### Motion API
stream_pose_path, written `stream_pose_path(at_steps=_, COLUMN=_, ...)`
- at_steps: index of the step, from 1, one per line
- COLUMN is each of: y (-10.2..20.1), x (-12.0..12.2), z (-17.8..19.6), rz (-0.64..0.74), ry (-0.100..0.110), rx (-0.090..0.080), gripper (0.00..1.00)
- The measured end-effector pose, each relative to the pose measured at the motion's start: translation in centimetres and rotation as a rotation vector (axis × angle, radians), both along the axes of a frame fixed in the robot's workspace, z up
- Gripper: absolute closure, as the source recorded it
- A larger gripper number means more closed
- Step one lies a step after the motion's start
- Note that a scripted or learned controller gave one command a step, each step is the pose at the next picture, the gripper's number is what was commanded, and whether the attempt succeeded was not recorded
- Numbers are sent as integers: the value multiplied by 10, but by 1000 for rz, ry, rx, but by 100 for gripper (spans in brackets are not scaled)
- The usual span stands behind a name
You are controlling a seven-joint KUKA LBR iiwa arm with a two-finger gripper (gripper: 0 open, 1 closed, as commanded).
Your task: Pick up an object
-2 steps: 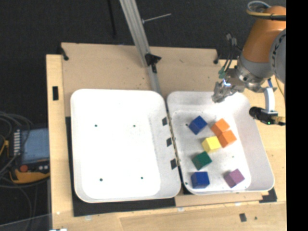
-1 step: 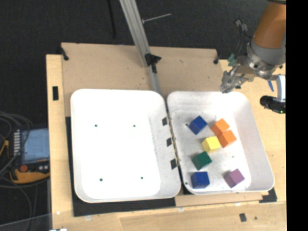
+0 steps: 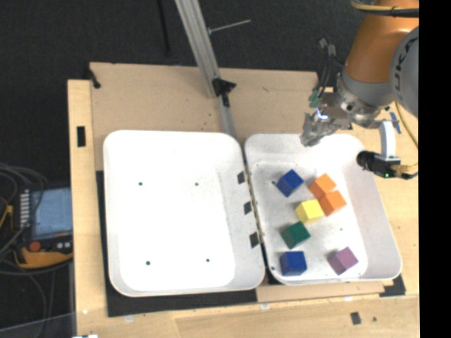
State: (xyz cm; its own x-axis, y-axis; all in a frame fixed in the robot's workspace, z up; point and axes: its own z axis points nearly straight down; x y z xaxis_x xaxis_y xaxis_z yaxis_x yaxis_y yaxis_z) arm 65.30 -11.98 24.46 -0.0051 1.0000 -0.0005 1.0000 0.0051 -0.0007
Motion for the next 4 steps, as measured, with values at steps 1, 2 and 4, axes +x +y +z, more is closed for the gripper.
stream_pose_path(at_steps=1, y=43, x=-11, z=5, rz=1, ry=-1, rx=1, gripper=100)
stream_pose_path(at_steps=2, y=96, x=-11, z=8, rz=2, ry=0, rx=2, gripper=100)
stream_pose_path(at_steps=4, y=184, x=-26, z=4, rz=2, ry=3, rx=2, gripper=100)
